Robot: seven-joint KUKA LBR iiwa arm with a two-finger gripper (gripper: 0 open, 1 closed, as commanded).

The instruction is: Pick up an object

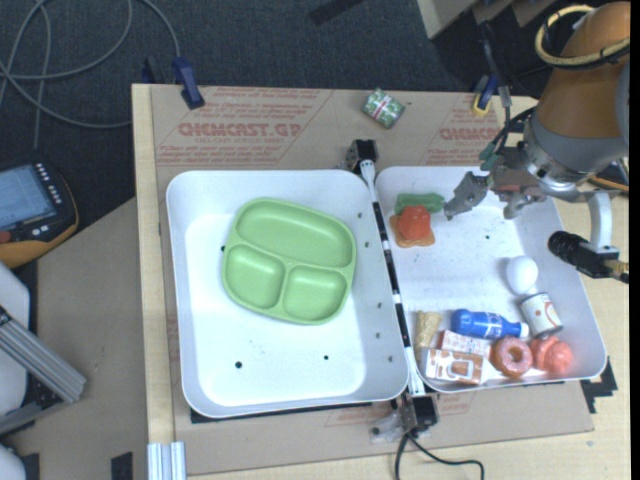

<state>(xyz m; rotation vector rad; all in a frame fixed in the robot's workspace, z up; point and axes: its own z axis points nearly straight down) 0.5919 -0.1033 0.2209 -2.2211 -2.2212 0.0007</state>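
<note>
My gripper hovers over the back of the right bin, open, with nothing between its fingers. To its left lies an orange-red toy vegetable with a green top, close to the left fingertip. A white egg rests below the gripper. Along the bin's front sit a small white and brown can, a blue bottle, a pink donut, a red round fruit, a small printed carton and a tan cracker.
The left bin holds a green divided plate. A small green wrapped item lies on the bench behind the bins. Blue clamps grip the board's back edge. A black fitting juts in at the right rim.
</note>
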